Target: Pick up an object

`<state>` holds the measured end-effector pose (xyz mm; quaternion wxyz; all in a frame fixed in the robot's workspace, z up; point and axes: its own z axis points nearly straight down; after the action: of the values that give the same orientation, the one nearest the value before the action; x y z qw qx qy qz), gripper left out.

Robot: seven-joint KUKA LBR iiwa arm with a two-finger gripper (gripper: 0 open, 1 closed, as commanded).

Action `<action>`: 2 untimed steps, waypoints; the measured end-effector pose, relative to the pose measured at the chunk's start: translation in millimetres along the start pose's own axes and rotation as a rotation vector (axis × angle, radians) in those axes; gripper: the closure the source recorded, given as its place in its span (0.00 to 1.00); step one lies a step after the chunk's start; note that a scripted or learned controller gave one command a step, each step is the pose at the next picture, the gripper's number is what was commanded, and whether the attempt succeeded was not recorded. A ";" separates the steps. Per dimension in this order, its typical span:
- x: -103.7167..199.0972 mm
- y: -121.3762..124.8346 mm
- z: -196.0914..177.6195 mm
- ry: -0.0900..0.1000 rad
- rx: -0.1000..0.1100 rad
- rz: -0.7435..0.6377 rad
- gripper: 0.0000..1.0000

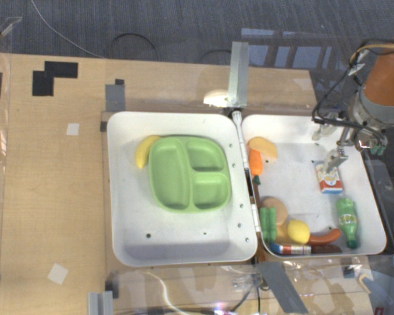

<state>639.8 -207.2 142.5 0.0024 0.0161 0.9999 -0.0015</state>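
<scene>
Camera view: hanging over the right bin [295, 133] near its right edge, end effector [335, 157] just above the small carton [329, 178], grip state impossible to tell.

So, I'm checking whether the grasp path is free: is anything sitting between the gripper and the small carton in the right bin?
Nothing visible stands in the way. The gripper hangs directly above the small carton, and the nearest other thing, the green bottle, lies apart from the carton, nearer the bin's front edge.
</scene>
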 end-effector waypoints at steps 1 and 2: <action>6.5 3.1 53.2 -0.009 -0.001 0.033 0.00; 44.9 24.1 53.1 -0.007 -0.002 0.053 0.00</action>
<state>596.0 -181.9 89.1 0.0060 0.0426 0.9991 -0.0005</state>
